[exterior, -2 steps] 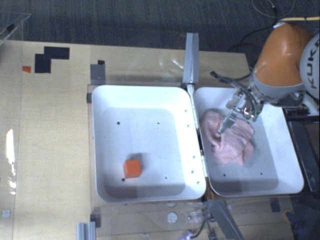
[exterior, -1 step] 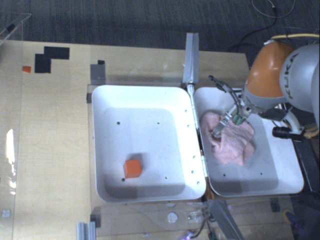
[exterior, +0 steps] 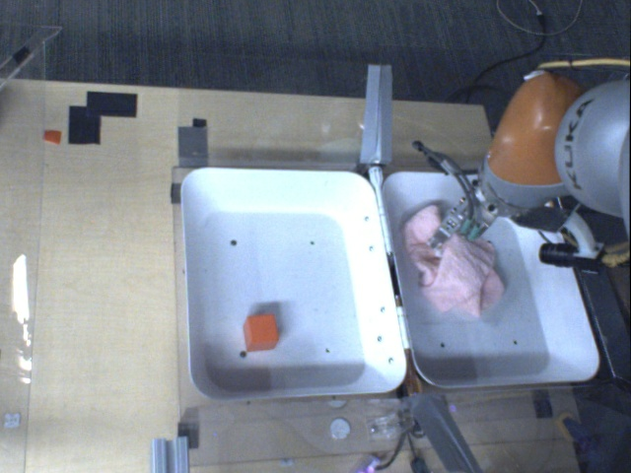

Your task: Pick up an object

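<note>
cube (exterior: 261, 332) in left bin (exterior: 207, 264)

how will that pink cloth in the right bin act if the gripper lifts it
The pink cloth lies crumpled in folds, so it will probably hang limp and droop. It looks light and unlikely to roll. The gripper sits at its upper edge, so a pinch there may catch only one fold.

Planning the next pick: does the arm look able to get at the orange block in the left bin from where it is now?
Probably yes. The orange block lies alone on the left bin's floor. The gripper is over the pink cloth in the right bin.
</note>
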### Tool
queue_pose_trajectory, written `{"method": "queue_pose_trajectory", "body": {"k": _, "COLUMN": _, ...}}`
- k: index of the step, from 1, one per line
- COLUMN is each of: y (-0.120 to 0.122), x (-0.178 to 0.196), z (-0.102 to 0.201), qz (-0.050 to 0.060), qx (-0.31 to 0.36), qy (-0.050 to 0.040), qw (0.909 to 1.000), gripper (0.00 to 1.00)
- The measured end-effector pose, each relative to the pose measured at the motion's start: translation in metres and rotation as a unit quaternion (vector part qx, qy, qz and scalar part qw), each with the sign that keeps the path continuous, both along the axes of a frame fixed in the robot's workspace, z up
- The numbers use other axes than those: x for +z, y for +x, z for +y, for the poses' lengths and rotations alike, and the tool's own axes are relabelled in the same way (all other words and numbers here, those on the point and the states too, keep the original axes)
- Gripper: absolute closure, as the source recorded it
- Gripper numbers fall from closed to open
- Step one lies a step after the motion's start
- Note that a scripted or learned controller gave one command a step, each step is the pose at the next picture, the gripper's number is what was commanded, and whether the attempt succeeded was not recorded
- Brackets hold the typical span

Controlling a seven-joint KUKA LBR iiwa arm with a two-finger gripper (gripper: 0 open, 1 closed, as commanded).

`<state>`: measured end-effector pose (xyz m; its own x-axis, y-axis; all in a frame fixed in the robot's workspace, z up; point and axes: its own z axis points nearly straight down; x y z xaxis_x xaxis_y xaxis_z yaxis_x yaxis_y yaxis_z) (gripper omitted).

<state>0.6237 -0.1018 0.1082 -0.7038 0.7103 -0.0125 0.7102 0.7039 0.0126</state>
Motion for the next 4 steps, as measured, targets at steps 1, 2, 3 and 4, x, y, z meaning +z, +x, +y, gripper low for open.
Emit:
{"method": "queue_pose_trajectory", "body": {"k": 1, "y": 0.01, "x": 0.128, "z": -0.01, "qz": 0.001, "qx": -0.118, "qy": 0.0007, "qw": 0.993, "gripper": 1.0}}
{"method": "queue_pose_trajectory", "body": {"k": 2, "y": 0.047, "x": 0.097, "z": 0.031, "qz": 0.004, "qx": -0.037, "qy": 0.0003, "qw": 0.9993, "gripper": 1.0}}
{"method": "queue_pose_trajectory", "body": {"k": 3, "y": 0.036, "x": 0.098, "z": 0.016, "qz": 0.004, "qx": -0.036, "qy": 0.0001, "qw": 0.9993, "gripper": 1.0}}
{"method": "queue_pose_trajectory", "body": {"k": 4, "y": 0.035, "x": 0.101, "z": 0.071, "qz": 0.004, "qx": -0.098, "qy": 0.0014, "qw": 0.9952, "gripper": 1.0}}
